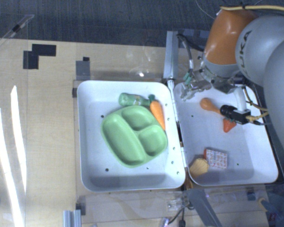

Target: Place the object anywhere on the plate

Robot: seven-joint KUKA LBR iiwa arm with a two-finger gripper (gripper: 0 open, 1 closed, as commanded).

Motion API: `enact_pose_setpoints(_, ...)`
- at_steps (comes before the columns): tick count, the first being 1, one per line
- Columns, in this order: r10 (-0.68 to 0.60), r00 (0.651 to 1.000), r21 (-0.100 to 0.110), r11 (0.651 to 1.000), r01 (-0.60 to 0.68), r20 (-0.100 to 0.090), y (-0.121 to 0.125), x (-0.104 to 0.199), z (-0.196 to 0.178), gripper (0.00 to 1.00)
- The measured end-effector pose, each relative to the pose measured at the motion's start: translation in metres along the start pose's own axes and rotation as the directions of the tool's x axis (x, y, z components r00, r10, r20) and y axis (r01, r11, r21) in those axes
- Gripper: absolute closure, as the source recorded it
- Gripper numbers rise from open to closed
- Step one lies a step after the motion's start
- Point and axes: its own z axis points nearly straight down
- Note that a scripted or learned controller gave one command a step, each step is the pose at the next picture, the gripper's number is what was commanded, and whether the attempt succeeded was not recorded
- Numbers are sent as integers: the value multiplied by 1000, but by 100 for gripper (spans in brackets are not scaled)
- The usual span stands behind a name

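Note:
A green divided plate [134, 135] lies in the left bin [92, 174]. An orange carrot [156, 114] rests against the plate's right rim, and a green bottle [131, 100] lies just behind the plate. My gripper [190, 90] hangs over the far left corner of the right bin [255, 174], close to the wall between the bins, with nothing seen in it. Just to its right an orange pear-shaped thing [208, 104] lies on the bin floor. A small red-orange piece [228, 125] lies further right.
A pink checkered block [216, 158] and a tan round thing [199, 166] sit near the right bin's front left corner. The divider wall [176, 126] runs between the bins. The arm's bulk covers the right bin's far right side.

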Motion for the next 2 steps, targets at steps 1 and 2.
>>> enact_pose_setpoints(1,-275,961,-2,961,275,-1,-20,57,-49,100)
enact_pose_setpoints(2,-339,941,-2,941,339,1,17,7,0,100)
